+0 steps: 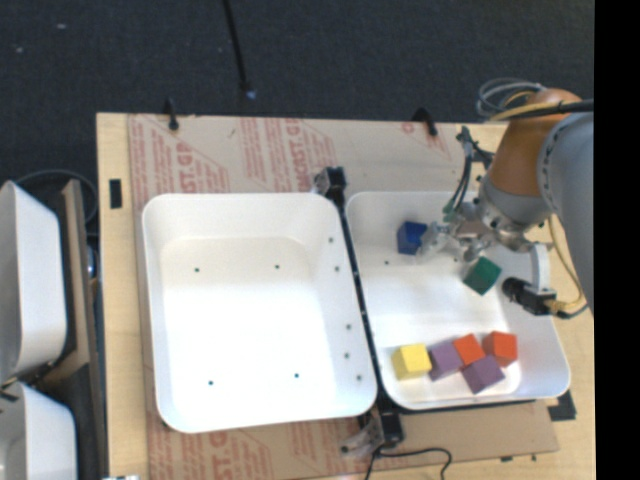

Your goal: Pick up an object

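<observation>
arm: grey, with an orange band above the wrist [520, 158], reaching in from the right over the far part of the right bin.
gripper [458, 236]: low over the right bin's far half, between the blue block and the green block; whether it is spread or closed cannot be told from this view, and no block is seen in its grasp.
blue block [411, 238]: on the right bin's floor toward the far side, just left of the gripper.
green block [482, 276]: tilted, just below and right of the gripper, near the bin's right side.
near cluster: along the right bin's near edge, a yellow block [411, 360] on the left, then a light purple block [444, 358] touching it, a purple block [483, 374], an orange block [468, 348] behind them and a second orange block [503, 346] farthest right.
right bin [400, 308]: white, shallow, holding all seven blocks.
left bin [250, 308]: white, shallow, side by side with the right one, their inner rims touching.
bench [240, 158]: pale board with red print, under both bins.
black cable [232, 33]: runs across the dark floor beyond the bench.
</observation>
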Motion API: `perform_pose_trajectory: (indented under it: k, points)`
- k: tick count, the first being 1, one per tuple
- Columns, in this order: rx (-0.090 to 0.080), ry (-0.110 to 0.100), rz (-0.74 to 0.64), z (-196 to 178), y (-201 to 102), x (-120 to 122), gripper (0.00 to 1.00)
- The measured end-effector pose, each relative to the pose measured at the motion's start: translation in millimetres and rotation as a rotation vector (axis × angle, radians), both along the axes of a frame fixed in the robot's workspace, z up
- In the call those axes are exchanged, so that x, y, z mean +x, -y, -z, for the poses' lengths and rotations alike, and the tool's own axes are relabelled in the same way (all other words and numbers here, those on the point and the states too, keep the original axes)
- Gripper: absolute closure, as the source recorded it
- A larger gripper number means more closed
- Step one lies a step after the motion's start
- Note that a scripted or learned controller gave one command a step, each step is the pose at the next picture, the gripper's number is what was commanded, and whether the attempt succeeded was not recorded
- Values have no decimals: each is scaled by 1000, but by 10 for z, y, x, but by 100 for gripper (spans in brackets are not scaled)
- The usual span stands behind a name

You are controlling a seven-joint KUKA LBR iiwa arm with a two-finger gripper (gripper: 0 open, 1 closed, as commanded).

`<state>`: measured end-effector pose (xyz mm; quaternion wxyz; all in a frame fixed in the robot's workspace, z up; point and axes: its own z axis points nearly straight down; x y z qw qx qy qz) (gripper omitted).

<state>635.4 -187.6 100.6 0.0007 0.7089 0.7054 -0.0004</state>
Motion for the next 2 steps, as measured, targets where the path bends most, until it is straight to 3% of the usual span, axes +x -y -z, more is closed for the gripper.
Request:
perform_pose_trajectory:
  k: [1,2]
  points:
    - [0,-13,1,28,-92,209,0]
    - [2,-1,-2,-3,-78,-519,0]
